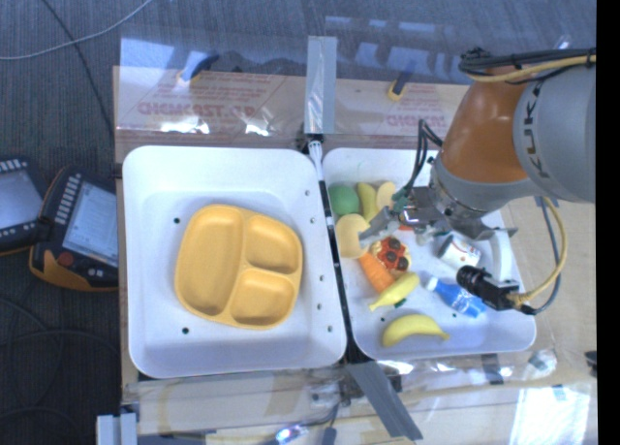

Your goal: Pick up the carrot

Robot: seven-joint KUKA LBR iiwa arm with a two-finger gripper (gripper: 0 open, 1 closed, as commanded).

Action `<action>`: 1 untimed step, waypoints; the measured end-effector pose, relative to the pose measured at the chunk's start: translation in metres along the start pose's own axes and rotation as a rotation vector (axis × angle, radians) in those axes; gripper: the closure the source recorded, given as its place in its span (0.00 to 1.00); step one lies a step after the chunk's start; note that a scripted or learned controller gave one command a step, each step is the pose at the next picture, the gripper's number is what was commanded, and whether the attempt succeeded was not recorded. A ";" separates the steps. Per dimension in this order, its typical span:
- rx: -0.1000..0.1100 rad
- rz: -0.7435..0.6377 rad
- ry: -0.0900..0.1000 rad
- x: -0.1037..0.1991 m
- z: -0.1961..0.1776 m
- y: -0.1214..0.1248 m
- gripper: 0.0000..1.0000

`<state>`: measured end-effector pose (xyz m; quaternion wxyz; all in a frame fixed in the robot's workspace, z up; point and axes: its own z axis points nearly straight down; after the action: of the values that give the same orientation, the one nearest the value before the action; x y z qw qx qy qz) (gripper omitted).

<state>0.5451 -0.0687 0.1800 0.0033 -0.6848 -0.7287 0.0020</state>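
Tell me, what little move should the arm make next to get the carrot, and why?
Probably a short shift toward the left bin, then down. The gripper sits over the right bin's crowded toys, while the carrot lies just beside it, wedged between a small yellow banana and a spotted toy.

The grey arm (562, 133) is seen reaching in from the right, its orange band (484, 138) turned towards the camera above the wrist, and the gripper (402, 215) is held low, pointing leftward, its pose partly hidden by cabling
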 end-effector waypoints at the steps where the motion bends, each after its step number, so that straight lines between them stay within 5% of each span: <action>1: -0.015 0.139 0.000 -0.031 0.091 -0.021 0.00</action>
<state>0.5249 -0.1008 0.0890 -0.0019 -0.7339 -0.6793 -0.0034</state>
